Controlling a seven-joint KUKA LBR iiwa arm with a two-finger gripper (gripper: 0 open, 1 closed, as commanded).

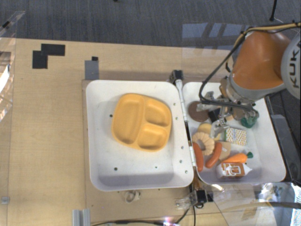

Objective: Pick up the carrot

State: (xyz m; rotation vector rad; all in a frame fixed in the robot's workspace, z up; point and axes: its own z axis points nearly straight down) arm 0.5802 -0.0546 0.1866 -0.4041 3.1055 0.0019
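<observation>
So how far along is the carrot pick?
Nothing looks done: the carrot lies in the right bin, resting by the small carton. In hand: the tool hangs over the bin's upper part, apart from the carrot. Left: move across, descend, grasp, lift.

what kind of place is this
Likely a robotics lab test bench: a robot arm reaches over two white bins, one holding toy food such as a carrot, the other a yellow divided plate.
</observation>
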